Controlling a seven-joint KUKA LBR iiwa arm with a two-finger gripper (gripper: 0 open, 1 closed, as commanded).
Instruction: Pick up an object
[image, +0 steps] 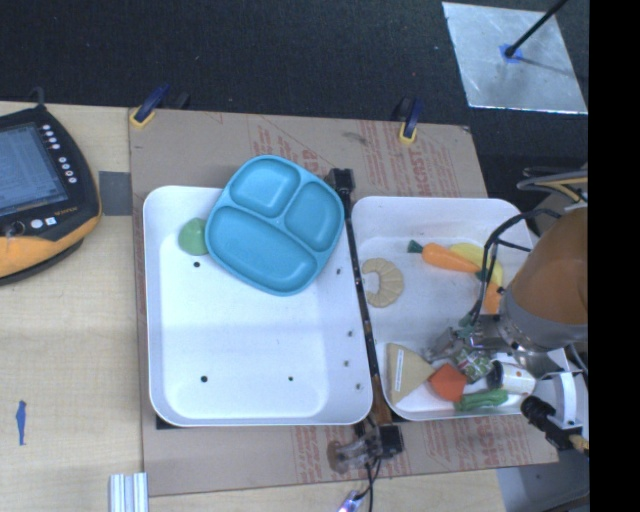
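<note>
Your arm (548, 290) reaches in from the right and bends low over the right bin (440, 215), its gripper (468, 352) down among the items at that bin's near right corner. You cannot tell from here how the gripper is set.

Just beside it lie a red piece (447, 382), a green piece (484, 401) and a tan wedge (405, 368), crowded against the bin's near wall. Farther back you have a carrot (446, 258), a yellow piece (470, 253) beside it, and a tan ring (382, 281) near the divider.

In the left bin (250, 400), a blue divided plate (275, 223) sits tilted over the far rim, a green disc (192, 236) at its left edge. The near half of that bin is bare floor.
</note>
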